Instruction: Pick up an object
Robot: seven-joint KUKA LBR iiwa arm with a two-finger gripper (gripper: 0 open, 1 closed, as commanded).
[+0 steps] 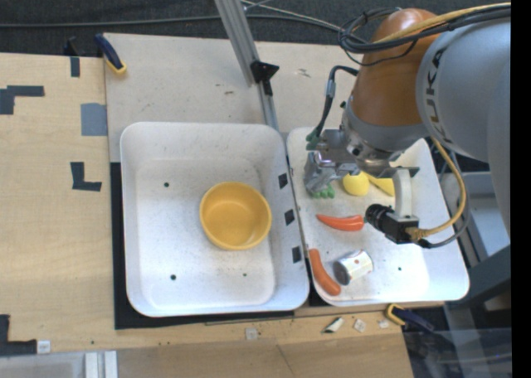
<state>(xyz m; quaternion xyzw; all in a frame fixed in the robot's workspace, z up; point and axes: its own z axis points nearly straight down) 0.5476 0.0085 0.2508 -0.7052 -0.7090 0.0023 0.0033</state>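
My gripper (320, 179) hangs low over the far left part of the right bin (431, 281), its metal fingers pointing down at a small green object (324, 191) that sits right under the tips. Just right of it lies a yellow object (357, 184), partly covered by the wrist. An orange-red carrot-like piece (340, 221) lies a little nearer the front. At the bin's front left rest an orange sausage-shaped piece (323, 273) and a small white and grey cylinder (353, 266). Nothing visibly sits between the fingers.
A yellow bowl (236, 215) stands in the left bin (149, 202). A slanted metal pole (241, 36) rises behind the bins. The arm's bulk and black cable fitting (390, 223) cover the right bin's back and middle. Small clamps sit at the bench corners.
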